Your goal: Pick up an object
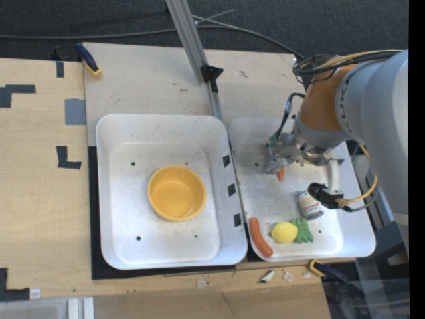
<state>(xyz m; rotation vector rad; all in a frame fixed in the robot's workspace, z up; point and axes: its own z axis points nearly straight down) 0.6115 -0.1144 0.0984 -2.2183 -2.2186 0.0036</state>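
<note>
Nearest the camera, along the front wall of the right bin [352, 248], I log three loose items: an orange-red sausage-shaped piece [260, 237] lying against the left front corner, a yellow lemon-like piece [284, 232] just beside it, and a green leafy piece [304, 230] touching the lemon's right side. A little further back sits a small tin can [309, 205], tilted, close to a black fitting with a yellow cable.

In the left bin [109, 178] a yellow bowl [176, 192] stands upright near the middle, well apart from everything else.

Further back, my claw [277, 167] is down low over the rear half of the right bin. A small orange-red tip [281, 174] shows right at its lower end. I cannot tell whether that is an object between the fingers or part of the tool, so I record the claw state as undetermined and no grasp confirmed.

Beyond the bins, the tabletop [146, 78] carries a slanted metal strut [189, 35].

Risks, in my judgement: the candidate objects lie at the front wall, well apart from the claw, so closing here may catch nothing. The sausage is tight to the corner, where a finger could strike the bin wall. The lemon and leaf touch, so one may drag the other. The can looks liable to roll.
</note>
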